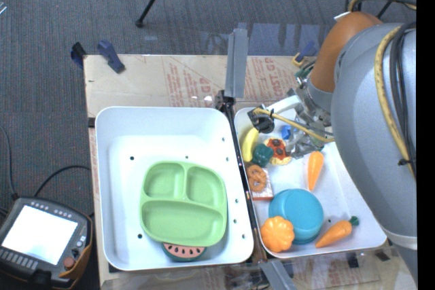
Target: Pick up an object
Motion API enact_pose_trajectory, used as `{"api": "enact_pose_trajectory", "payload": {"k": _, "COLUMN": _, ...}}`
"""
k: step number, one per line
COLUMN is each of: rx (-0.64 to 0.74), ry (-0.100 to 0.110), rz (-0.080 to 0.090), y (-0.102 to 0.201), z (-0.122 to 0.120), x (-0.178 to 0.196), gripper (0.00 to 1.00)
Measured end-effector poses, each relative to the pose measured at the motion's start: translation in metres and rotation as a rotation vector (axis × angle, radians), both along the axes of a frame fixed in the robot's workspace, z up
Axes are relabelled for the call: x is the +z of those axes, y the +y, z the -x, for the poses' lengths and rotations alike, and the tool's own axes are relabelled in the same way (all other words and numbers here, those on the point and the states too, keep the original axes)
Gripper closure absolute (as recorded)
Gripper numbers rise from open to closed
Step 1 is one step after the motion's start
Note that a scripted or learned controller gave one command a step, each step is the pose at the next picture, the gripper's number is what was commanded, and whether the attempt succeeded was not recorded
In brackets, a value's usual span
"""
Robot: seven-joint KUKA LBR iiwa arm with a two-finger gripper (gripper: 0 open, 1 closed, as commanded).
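Presently, two white bins side by side on the bench.

Left bin [115, 146]: green divided plate [183, 204] lying flat at its middle; watermelon slice [185, 252] touching the plate's near edge, against the bin's near wall.

Right bin [360, 204]: crowded. Banana [249, 143] along the left wall; dark green piece [262, 154] just beside it; small red and orange toy [277, 148] next to that. Pretzel [257, 177] on a red card near the left wall. Blue bowl [297, 214], upside down, toward the near side; orange pumpkin [277, 233] touching its near left edge. One carrot [315, 169] lies beyond the bowl, another carrot [336, 232] at the bowl's right, green top pointing right. Small blue item [286, 131] near the far end.

Gripper [307, 136]: low over the far end of the right bin, among the small toys; whether it is released or clenched cannot be told, and no object is seen in its grasp. Grey arm [380, 125] covers the bin's right side and far corner.

Outside: tablet [41, 236] on the floor at left; blue clamp [109, 55] at the bench's far left corner.
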State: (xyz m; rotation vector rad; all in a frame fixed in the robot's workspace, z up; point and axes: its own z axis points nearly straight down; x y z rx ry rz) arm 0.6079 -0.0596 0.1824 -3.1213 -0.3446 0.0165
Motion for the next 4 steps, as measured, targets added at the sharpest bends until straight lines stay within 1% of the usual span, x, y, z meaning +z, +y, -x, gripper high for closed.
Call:
{"api": "enact_pose_trajectory", "payload": {"k": 1, "rx": 0.144, "ry": 0.003, "rz": -0.005, "y": -0.053, "z": 0.034, "x": -0.058, "gripper": 1.0}}
{"api": "enact_pose_trajectory", "payload": {"k": 2, "rx": 0.042, "ry": -0.007, "rz": -0.001, "y": -0.017, "z": 0.047, "x": 0.042, "gripper": 1.0}}
{"api": "enact_pose_trajectory", "payload": {"k": 3, "rx": 0.043, "ry": -0.001, "rz": -0.001, "y": -0.016, "z": 0.049, "x": 0.039, "gripper": 0.0}}
{"api": "enact_pose_trajectory", "payload": {"k": 4, "rx": -0.012, "ry": -0.018, "rz": 0.0, "y": -0.03, "z": 0.032, "x": -0.068, "gripper": 0.0}}
